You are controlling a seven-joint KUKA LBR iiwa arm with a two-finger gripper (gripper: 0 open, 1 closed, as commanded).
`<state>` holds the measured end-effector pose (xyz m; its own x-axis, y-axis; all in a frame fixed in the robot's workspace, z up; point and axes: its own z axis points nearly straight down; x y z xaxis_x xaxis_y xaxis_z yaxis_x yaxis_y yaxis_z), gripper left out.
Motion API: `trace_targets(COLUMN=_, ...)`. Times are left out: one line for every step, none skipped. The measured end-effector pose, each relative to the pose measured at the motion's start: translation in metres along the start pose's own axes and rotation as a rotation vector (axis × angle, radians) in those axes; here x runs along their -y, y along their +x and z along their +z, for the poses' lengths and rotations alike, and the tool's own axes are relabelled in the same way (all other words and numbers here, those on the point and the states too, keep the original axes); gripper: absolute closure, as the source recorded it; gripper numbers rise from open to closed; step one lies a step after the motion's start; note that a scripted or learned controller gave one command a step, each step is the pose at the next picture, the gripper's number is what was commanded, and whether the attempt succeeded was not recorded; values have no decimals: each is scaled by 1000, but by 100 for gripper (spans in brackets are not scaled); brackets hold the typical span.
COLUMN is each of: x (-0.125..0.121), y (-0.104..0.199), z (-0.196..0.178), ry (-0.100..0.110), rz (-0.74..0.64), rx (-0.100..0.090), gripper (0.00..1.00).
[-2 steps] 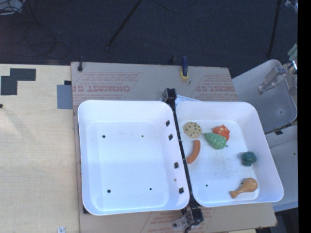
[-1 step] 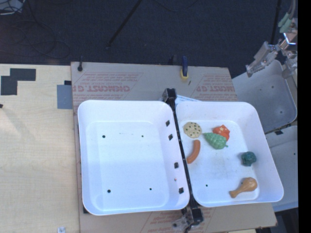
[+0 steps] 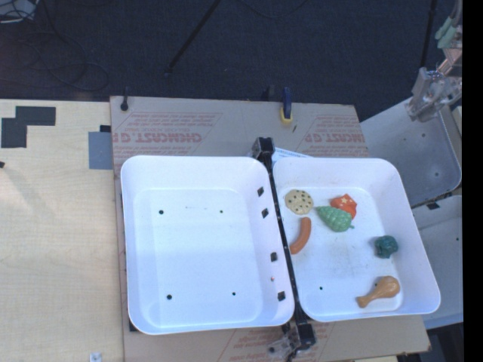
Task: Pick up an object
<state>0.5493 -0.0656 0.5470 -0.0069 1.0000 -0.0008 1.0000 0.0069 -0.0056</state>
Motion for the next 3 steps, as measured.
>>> trace_targets(x=-1, y=82, z=10, ry=0, rz=-1, rx=-2, gripper=100)
trace_targets(x=15, y=164, z=79, ry=6, rz=-1, rx=0, gripper=100)
trace_targets(x=10, y=227, z=61, ry=-4, rz=2, rx=-1, gripper=100)
